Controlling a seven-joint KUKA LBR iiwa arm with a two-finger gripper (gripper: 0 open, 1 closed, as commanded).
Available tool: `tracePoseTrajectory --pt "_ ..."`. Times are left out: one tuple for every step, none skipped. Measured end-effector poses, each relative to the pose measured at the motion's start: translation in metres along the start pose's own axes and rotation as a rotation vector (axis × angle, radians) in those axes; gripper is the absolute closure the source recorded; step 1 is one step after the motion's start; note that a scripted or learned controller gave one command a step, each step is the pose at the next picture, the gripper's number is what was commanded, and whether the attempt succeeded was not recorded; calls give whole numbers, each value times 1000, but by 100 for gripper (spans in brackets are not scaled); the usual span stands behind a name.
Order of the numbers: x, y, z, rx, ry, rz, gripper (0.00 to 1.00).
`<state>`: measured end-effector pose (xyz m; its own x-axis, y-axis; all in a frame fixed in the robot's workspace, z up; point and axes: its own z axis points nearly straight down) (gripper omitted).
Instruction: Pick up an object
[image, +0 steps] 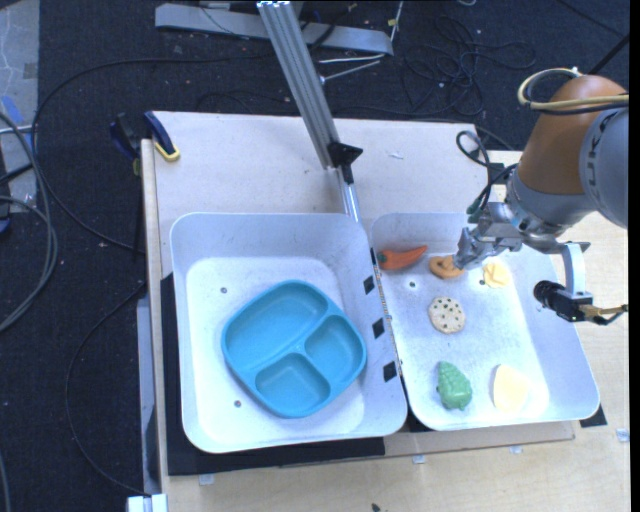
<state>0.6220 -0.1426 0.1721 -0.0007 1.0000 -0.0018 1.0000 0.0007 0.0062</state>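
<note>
1. The left bin (200, 250) holds only the blue divided tray (292, 347), which takes most of its floor. I have no business there for this step.
2. The right bin (560, 360) holds the small things. Its far wall is close behind the gripper and its right wall runs under the arm (575, 150), so I judge the free room is toward the near side and straight upward.
3. The gripper (472, 250) is low at the far end of the right bin. I cannot tell if it is open or closed, and I see nothing held in it.
4. The nearest candidate is the small orange-yellow piece (445, 267), just beside the gripper tip on the bin floor. A pale yellow piece (494, 274) lies just on the other side.
5. To do this well, I would center over the one piece, so that the neighbour is not pushed, then lift straight up.
6. The orange carrot (403, 258) lies near the wall between the bins, a poor place for grasping.
7. The cookie (447, 315), green piece (454, 386) and yellow wedge (510, 388) lie well apart, with open floor around.
</note>
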Motion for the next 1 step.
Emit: tracePoseTrajectory --pt "0 2 -42 -1 0 -1 100"
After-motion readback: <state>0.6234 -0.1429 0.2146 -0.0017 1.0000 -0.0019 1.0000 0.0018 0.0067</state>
